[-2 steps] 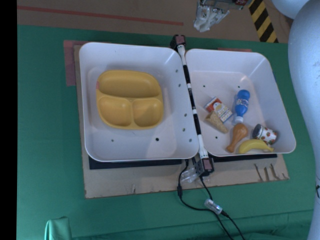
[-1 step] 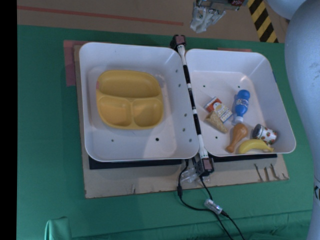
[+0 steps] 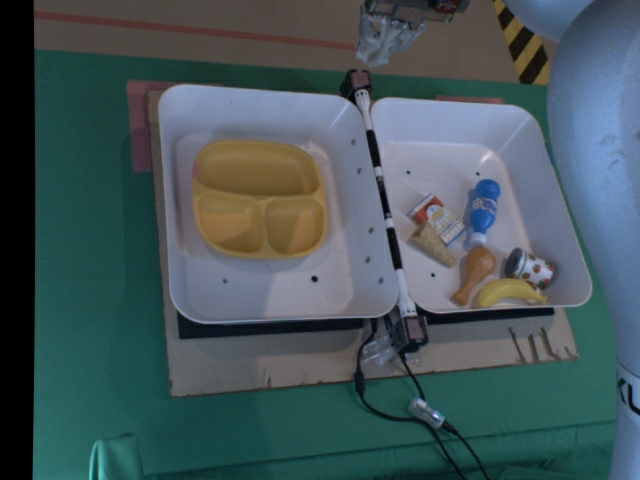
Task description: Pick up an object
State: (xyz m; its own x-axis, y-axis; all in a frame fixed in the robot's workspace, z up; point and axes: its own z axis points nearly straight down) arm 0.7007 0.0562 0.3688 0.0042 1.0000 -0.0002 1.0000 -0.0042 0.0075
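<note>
Hovering way up past the bins' far edge, tool state impossible to tell. Sitting well below and right of it: banana, lying crosswise in the right bin.

The right bin holds a small cluster of toy food in its near right part. A blue bottle with a white label lies on its side, cap toward the far wall. Just left of it sits a small red and white carton, touching a tan wedge. Nearer the front lie an orange-brown drumstick, a yellow banana along the front wall, and a spotted can on its side.
</note>
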